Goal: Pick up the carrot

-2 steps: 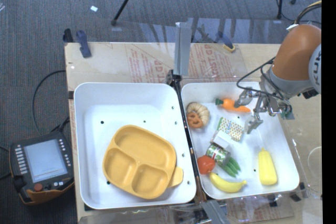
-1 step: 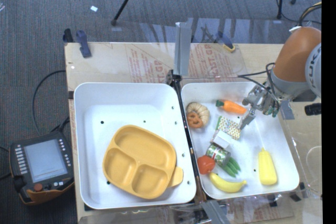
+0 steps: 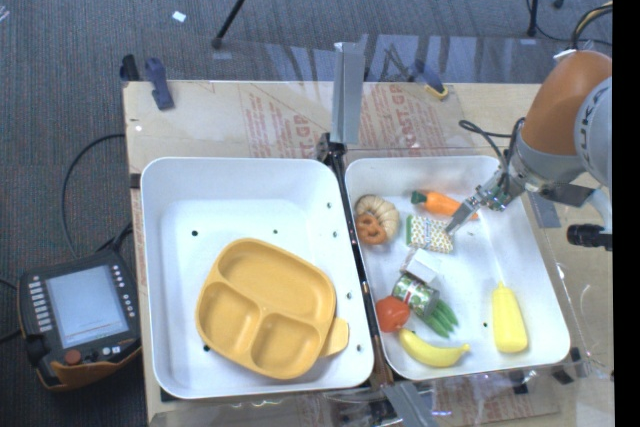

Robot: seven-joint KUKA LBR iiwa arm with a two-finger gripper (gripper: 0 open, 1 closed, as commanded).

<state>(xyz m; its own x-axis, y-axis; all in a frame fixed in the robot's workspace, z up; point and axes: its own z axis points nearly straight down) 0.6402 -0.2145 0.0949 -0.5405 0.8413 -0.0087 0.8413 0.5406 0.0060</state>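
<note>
One small toy carrot (image 3: 437,203) is lying just right of the pumpkin (image 3: 376,218); prob. light, rigid, slick. Gripper (image 3: 462,215) is hovering beside it, grip state unclear. Best hold: mid-body.

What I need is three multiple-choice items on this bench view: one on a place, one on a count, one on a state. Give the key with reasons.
1. Where is the carrot?
A. In the left bin
B. In the right bin
C. On the bare bench

2. How many compartments has the yellow plate?
A. Two
B. Three
C. Five

3. How is the carrot placed?
A. Lying flat on the bin floor
B. Standing on end in the plate
C. Hanging high above the bench

Key:
1 B: the carrot lies in the right bin, near its far wall, with the gripper at its right end.
2 B: the yellow plate in the left bin shows three hollows.
3 A: it lies lengthwise against the white floor.
</note>
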